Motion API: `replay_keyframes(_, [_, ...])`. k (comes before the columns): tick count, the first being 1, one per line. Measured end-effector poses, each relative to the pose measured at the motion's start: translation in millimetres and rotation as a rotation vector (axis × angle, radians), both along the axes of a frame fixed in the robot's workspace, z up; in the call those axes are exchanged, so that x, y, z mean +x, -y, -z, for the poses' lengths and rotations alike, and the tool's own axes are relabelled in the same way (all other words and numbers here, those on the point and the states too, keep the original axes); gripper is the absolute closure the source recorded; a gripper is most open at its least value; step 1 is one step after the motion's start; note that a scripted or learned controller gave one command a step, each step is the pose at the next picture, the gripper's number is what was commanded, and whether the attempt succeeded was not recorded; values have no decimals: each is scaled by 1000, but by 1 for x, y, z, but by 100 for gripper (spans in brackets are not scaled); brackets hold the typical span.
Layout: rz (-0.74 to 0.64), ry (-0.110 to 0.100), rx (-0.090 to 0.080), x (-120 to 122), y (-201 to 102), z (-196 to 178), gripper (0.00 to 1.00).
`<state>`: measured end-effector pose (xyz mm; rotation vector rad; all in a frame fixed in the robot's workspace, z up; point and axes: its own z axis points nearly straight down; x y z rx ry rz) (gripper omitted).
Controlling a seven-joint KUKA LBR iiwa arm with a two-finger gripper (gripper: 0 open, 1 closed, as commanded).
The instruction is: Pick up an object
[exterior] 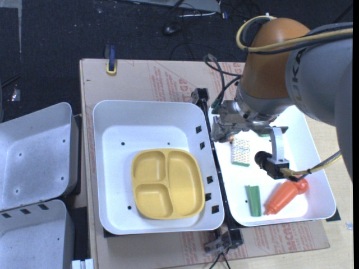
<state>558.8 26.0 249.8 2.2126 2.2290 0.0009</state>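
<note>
The right bin (320, 167) holds three things. A small white block with a dotted pattern (240, 151) lies near its left wall. A green strip (253, 200) lies toward the front, and an orange carrot-shaped toy (285, 195) rests to its right. My gripper (223, 126) hangs low over the back left corner of this bin, just above and left of the dotted block. The wrist's bulk hides the bin's back part.
In the left bin (112, 122) sits a yellow divided plate (167, 182). The shared wall between the bins runs right beside the gripper. A yellow and blue clamp (111, 61) stands at the bench's back left corner.
</note>
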Motion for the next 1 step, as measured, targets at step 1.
replay_keyframes(1, [0, 1, 1, 11, -52, -4, 100])
